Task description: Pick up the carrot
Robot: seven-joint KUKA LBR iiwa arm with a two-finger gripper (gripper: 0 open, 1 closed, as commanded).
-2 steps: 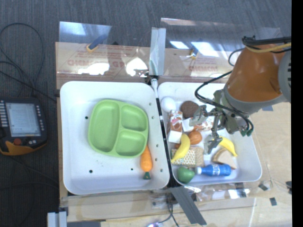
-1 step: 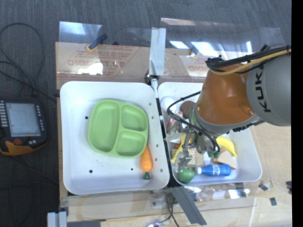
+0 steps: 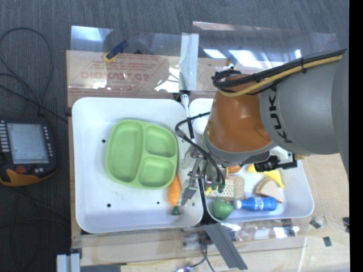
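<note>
KUKA's arm [image 3: 300, 106] fills our view above white bins [image 3: 91, 208] on grey carpet [image 3: 34, 16]; gripper [image 3: 195, 181] by the carrot [image 3: 174, 192], grip unclear.

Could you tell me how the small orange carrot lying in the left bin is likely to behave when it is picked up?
The small orange carrot looks like rigid moulded plastic, so probably stiff and light. Its smooth, tapered, rounded shape may slip or roll. It lies near the white bin's inner wall, which could crowd a grasp.

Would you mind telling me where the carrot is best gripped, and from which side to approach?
I'd grip the carrot across its orange middle, coming straight down. It lies lengthwise along the left bin's right wall, green end toward the camera, beside the green plate. The pincer should probably close across its narrow width, though the wall leaves little room.
</note>
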